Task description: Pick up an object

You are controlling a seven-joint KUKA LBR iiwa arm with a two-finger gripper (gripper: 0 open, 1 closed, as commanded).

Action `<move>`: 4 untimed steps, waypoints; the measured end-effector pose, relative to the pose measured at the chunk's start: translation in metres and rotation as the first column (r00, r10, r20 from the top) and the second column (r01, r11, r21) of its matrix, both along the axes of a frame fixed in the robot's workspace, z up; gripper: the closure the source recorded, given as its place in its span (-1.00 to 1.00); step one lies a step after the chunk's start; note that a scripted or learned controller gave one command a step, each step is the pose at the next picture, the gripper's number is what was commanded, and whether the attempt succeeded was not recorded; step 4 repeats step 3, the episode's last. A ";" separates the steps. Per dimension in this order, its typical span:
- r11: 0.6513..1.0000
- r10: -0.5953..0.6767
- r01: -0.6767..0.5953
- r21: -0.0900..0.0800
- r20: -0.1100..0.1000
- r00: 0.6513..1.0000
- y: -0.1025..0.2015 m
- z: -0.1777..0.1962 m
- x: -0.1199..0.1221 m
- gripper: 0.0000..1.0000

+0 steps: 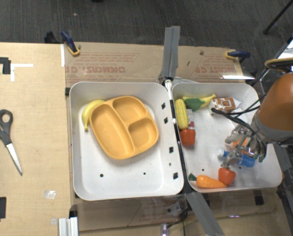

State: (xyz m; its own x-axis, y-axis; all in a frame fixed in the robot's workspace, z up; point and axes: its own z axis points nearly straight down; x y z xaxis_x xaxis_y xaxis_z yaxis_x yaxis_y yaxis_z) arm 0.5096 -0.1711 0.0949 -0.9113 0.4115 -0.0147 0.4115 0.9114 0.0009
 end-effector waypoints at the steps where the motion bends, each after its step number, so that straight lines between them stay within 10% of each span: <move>1: 0.996 -0.092 0.092 0.004 -0.008 0.996 0.010 -0.002 0.005 -1.00; 2: 0.996 -0.089 0.089 0.003 -0.006 0.996 0.010 0.007 0.007 1.00; 3: 0.983 -0.184 0.184 0.005 -0.012 0.983 0.087 0.097 -0.008 1.00; 4: 0.983 -0.184 0.184 0.005 -0.012 0.983 0.087 0.097 -0.008 1.00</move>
